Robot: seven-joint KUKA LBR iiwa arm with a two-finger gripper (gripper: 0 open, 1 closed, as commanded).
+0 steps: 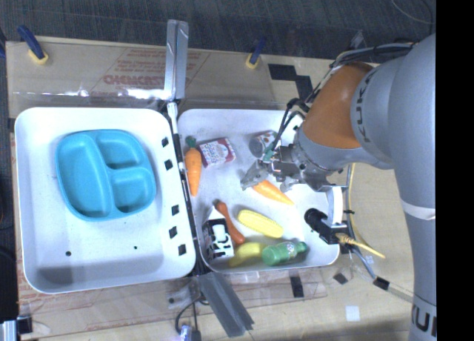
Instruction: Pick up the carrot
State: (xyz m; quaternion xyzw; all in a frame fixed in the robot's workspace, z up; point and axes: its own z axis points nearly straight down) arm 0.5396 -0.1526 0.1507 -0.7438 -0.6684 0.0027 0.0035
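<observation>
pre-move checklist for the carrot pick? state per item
1. Target found: ok. A carrot lies along the left wall of the right bin.
2. Target unambiguous: not ok. A second orange carrot-like piece lies just below the claw.
3. Claw over a target: cannot tell. It sits beside the second piece, well right of the first carrot.
4. Grasp secured: not ok. Nothing shows between the claw's tips.
5. Clutter near the first carrot: not ok. A red-and-white packet sits close on its right.
6. Left bin irrelevant: ok. It holds a blue tray.
</observation>
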